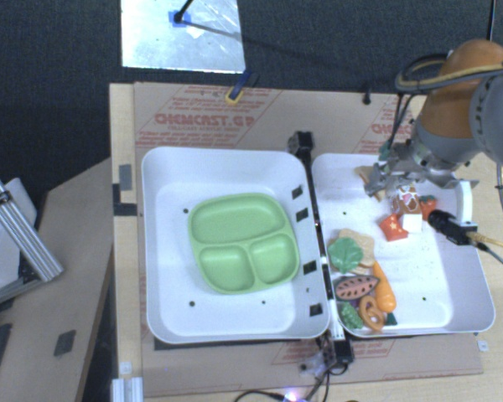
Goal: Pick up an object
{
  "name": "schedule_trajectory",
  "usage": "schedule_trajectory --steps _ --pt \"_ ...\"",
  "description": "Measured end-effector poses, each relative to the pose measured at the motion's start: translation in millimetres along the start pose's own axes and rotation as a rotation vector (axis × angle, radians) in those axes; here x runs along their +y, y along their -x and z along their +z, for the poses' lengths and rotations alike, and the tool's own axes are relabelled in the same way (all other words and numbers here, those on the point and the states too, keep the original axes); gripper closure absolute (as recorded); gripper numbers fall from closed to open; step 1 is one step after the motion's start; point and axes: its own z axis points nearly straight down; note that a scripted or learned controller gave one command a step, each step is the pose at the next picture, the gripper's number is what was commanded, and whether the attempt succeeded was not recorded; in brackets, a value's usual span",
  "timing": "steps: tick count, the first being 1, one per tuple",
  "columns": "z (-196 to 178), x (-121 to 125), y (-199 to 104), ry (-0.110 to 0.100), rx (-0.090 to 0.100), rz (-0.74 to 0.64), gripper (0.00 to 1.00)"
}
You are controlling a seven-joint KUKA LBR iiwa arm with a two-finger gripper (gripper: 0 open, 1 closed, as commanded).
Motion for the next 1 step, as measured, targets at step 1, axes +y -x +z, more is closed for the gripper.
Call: schedule_trajectory --steps 1 --pt "-54.1 8.3 8.5 0.002 -0.001 -0.001 1.0"
